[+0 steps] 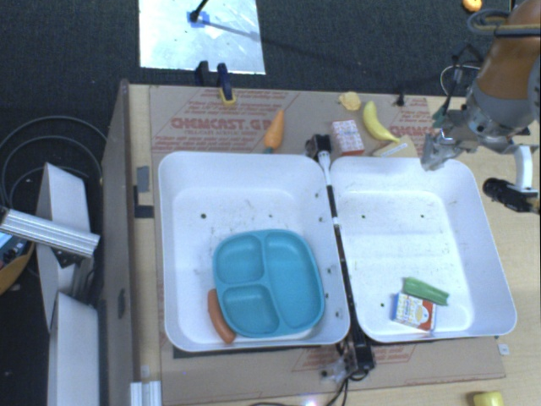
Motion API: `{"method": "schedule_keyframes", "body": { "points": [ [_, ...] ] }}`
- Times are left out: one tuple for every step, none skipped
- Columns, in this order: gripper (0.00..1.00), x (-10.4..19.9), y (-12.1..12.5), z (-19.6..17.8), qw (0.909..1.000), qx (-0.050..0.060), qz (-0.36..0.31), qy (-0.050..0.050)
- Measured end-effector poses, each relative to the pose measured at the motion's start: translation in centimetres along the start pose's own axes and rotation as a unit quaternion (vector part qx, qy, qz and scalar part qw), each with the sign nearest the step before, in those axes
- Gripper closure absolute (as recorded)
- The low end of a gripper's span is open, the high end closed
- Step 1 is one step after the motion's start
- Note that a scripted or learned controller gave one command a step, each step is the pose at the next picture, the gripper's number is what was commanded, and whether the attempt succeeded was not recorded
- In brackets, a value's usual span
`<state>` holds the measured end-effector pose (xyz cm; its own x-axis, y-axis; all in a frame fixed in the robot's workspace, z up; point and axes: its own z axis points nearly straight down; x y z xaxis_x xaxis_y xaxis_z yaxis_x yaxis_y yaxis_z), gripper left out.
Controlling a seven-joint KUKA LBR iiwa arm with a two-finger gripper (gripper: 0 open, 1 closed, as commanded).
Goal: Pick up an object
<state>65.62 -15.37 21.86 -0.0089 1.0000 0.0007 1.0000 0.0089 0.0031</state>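
Two items lie in your right bin, both near its front edge: a small carton with a red and white face, and a green piece touching the carton's far side. Your gripper hangs over the bin's far right corner, well apart from both items, with nothing visible between its tips; whether it is open or closed cannot be told from this angle. The arm enters from the right, orange band above the wrist. In your left bin a blue divided tray sits toward the front, with an orange sausage lying against its front left edge. Behind the bins, on the bench, you have a carrot, a small pink box, a banana and a yellow lump just beside the banana's far end.
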Motion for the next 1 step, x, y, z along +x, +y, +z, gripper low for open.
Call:
{"method": "schedule_keyframes", "body": {
  "points": [
    [1.0, -5.59, 0.56, -2.36, 1.0, -0.002, 0.005, -0.002]
  ]
}}
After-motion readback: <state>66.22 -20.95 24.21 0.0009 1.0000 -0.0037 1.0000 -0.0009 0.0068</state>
